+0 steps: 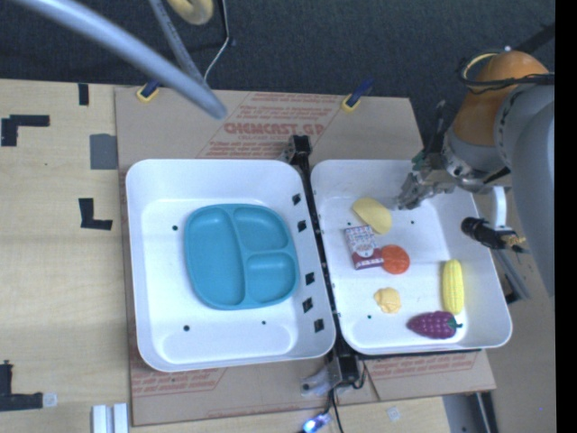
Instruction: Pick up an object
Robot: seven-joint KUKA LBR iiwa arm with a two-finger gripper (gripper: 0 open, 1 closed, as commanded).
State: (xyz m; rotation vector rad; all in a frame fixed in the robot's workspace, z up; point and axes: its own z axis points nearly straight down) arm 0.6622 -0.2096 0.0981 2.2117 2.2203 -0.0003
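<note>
Claw (410, 197) sits over right bin (424, 336) near its far edge, just beside the lemon (372, 215); grip state: cannot tell. Same bin holds a packet (361, 242), tomato (395, 260), corn (453, 286), grapes (434, 325). Left bin (153, 197) holds a blue tray (240, 254); cardboard (270, 120) reads "CHEMCAST".

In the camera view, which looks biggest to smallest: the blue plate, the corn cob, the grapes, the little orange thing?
1. Blue divided plate, by far.
2. and 3. Corn cob and purple grapes look about alike, so I won't rank them.
4. Small orange piece.
</note>
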